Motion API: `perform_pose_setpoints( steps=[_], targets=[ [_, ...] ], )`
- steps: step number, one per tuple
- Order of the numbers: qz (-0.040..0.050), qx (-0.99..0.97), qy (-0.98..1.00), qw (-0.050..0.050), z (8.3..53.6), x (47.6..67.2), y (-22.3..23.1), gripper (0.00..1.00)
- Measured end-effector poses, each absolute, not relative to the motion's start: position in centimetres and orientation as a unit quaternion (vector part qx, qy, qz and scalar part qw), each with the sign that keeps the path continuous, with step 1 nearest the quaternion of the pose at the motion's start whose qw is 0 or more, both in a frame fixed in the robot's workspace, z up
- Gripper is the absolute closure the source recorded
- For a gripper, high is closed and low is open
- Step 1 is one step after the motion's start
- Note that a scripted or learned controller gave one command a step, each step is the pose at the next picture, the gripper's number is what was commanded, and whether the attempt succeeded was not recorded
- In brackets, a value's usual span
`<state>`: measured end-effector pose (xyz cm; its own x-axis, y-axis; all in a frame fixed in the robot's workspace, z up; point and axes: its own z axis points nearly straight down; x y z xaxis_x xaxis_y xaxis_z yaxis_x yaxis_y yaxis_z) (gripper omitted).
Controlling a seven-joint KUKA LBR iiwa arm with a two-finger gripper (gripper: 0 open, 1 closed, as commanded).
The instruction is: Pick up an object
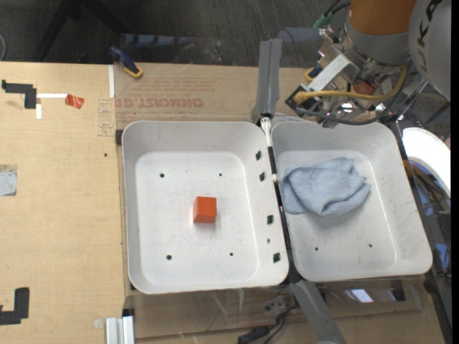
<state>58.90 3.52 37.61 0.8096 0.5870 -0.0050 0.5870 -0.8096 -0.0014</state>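
A pale wooden tabletop (57, 213) is seen on the left, with brown cardboard (186, 92) laid behind two white bins; dark floor is seen beyond. A small orange-red cube (205, 210) is set near the middle of the left bin (143, 264); a crumpled grey-blue cloth (326, 186) is spread in the right bin (401, 256). The gripper (343, 100) is held above the right bin's far rim; its state cannot be told.

The bench (50, 192) carries two white bins (143, 264) side by side.
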Motion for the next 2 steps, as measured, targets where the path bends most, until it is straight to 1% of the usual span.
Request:
perform_pose_setpoints(
  steps=[1,2],
  targets=[
    [-0.0051,0.951,0.311,0.001,38.4,58.9,3.5,1.0],
    [-0.0016,0.988,0.157,0.0,37.3,64.3,3.3,1.0]
  ],
)
